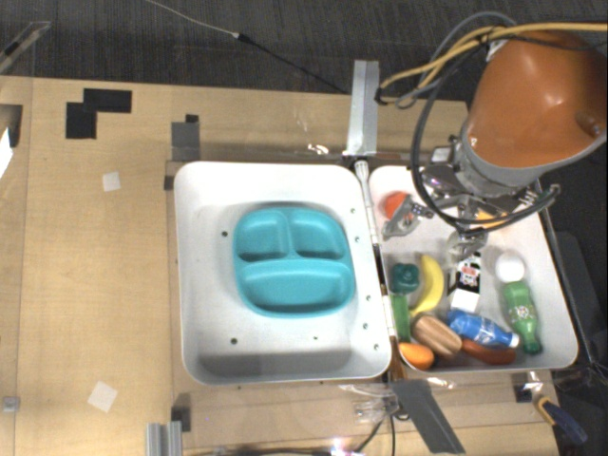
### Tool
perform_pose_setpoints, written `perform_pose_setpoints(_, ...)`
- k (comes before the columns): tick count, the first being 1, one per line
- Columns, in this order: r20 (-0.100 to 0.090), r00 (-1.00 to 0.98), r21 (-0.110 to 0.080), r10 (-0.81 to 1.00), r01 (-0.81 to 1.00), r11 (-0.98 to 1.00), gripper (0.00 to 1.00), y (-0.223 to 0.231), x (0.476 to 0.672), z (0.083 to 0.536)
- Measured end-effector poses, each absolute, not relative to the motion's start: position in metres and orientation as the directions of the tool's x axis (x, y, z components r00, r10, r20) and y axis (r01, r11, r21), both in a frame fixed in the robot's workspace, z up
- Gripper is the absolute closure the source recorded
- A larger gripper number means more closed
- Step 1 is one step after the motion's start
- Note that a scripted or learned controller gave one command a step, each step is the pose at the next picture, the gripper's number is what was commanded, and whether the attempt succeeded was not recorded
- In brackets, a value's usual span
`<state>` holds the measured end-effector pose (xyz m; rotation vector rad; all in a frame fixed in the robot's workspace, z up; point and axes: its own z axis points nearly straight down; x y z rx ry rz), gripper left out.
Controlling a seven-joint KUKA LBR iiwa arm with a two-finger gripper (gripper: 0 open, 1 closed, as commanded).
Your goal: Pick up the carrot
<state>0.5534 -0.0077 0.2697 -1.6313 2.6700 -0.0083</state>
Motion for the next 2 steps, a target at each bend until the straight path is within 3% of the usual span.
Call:
perform_pose_setpoints(1, -0.005, -0.424, 0.000, -0.906, -0.906, 0.424, 0.00, 0.032, 0.490, 0.208)
perform_pose_setpoints(2, -0.012, -0.426, -0.011, -0.905, -0.905, 0.426, 1.00, 0.032, 0.493, 0.221)
